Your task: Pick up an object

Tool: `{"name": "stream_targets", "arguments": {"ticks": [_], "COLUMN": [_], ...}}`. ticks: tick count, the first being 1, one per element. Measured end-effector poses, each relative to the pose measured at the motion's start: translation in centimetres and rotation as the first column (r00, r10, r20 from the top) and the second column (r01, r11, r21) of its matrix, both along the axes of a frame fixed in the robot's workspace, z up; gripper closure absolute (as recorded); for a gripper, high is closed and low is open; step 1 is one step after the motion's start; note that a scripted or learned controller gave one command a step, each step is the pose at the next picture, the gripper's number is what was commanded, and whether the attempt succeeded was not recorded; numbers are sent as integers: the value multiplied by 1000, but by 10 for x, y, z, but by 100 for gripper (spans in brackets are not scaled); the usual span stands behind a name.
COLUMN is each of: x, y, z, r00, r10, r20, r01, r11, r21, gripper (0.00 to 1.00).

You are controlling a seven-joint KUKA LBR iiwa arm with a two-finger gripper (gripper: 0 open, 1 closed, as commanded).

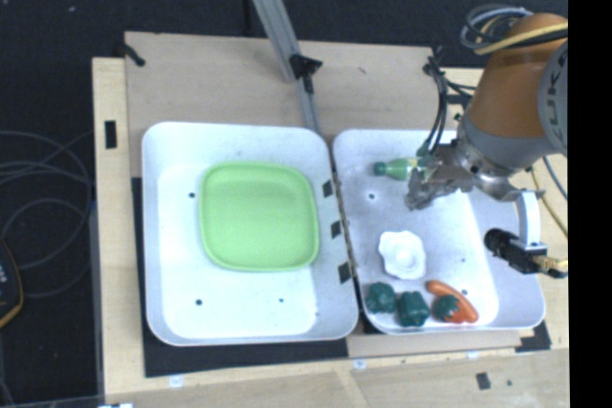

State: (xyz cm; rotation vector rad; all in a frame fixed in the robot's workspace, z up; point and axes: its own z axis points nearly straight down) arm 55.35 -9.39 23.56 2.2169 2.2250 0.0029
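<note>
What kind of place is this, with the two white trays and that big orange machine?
Probably a robotics lab test bench. A robot arm reaches over the right bin, its gripper above small toy-like items such as a white object and a carrot-like piece. The left bin holds a green plate.

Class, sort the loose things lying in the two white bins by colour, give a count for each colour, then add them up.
Light green: 2, the square light green plastic plate in the left bin, and the small light green bottle-like item near the gripper
Dark green: 2, the two lumpy toys
White: 1, the lumpy white object
Orange-red: 1, the carrot-like toy
Total: 6
</note>
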Motion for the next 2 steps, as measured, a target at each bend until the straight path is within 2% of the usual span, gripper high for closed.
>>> {"name": "stream_targets", "arguments": {"ticks": [1,2], "x": [3,11], "y": [50,97], "z": [-6,7], "r00": [1000,1000], "r10": [0,0], "r20": [-1,0], "r01": [0,0], "r11": [1000,1000], "r21": [0,0], "gripper": [100,100]}}
